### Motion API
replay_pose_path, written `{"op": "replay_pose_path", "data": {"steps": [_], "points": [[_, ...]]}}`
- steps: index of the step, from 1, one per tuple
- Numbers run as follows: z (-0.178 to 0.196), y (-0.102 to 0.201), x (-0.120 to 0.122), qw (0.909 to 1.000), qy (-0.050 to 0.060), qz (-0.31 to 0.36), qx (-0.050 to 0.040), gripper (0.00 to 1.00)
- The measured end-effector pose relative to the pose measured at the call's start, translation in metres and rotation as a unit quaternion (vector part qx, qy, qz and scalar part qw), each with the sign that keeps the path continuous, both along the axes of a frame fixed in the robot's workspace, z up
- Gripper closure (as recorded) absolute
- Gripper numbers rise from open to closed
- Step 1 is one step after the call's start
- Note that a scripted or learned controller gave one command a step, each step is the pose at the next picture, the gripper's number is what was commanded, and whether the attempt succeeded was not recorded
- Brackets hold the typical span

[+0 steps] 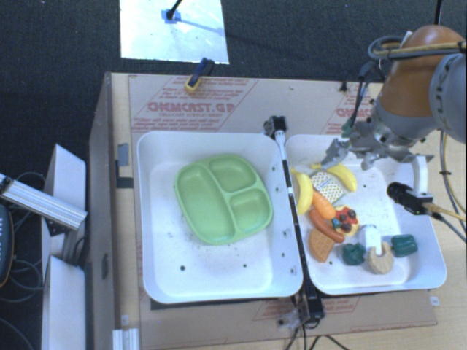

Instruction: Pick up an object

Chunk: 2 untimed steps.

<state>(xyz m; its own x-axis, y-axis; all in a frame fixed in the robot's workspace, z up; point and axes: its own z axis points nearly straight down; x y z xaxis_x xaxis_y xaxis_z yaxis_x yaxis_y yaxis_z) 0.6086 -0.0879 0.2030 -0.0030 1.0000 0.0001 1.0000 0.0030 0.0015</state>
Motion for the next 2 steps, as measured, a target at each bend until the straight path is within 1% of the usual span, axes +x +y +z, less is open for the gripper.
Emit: {"op": "replay_pose_path", "data": {"steps": [1, 2], "points": [[-0.113, -0.068, 0.019, 1.0000, -0.005, -0.001, -0.0029, 0.00], [-0.102, -0.067, 0.020, 1.0000, -0.008, -0.001, -0.0013, 1.00]]}}
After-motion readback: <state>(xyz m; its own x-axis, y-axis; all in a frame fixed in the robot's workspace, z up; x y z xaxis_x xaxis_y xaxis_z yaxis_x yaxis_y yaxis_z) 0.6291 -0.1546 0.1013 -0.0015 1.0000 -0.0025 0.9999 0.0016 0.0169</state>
